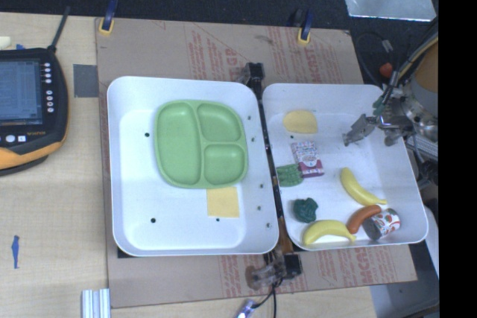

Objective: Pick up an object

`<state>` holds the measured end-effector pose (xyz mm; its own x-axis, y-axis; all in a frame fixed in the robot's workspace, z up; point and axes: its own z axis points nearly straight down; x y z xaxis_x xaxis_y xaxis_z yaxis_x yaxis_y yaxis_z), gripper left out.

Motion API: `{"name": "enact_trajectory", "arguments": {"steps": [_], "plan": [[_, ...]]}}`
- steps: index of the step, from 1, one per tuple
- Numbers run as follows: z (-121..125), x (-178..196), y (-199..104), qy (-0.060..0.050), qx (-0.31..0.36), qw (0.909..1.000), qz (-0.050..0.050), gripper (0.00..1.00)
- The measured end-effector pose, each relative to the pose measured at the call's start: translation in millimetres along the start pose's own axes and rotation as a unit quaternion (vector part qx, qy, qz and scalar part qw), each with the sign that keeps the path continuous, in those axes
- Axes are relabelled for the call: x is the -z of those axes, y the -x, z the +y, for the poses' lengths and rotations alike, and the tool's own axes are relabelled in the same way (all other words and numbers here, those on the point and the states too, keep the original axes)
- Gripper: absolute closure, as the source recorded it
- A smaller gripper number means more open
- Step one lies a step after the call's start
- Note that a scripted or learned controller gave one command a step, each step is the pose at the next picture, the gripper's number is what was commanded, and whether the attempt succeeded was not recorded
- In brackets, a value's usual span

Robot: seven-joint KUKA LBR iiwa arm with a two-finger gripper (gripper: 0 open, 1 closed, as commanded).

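The right bin holds several small items: a yellow round piece, a red-and-white packet, a light green piece, a dark green broccoli-like toy, two yellow bananas, a brown sausage and a small can. My gripper hangs over the bin's upper right part, open, with nothing between its fingers. It is above the upper banana and right of the yellow round piece.
The left bin holds a green divided plate and a yellow square slice. A tablet-like pendant lies at the far left of the bench. Clamps and a metal joint sit between the bins.
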<state>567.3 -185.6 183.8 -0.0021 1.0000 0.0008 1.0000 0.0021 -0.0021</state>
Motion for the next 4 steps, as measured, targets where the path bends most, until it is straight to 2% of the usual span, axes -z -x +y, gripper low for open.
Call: {"name": "enact_trajectory", "arguments": {"steps": [1, 2, 3, 4], "plan": [[-37, -92, 14, -0.001, 0.001, 1.0000, 0.000, 0.00], [-37, -82, 15, -0.002, 0.003, 1.0000, -0.001, 1.00], [-35, -10, -8, 0.000, 0.001, 1.0000, 0.000, 1.00], [-15, 18, -84, 0.000, 0.002, 1.0000, -0.001, 1.00]]}}
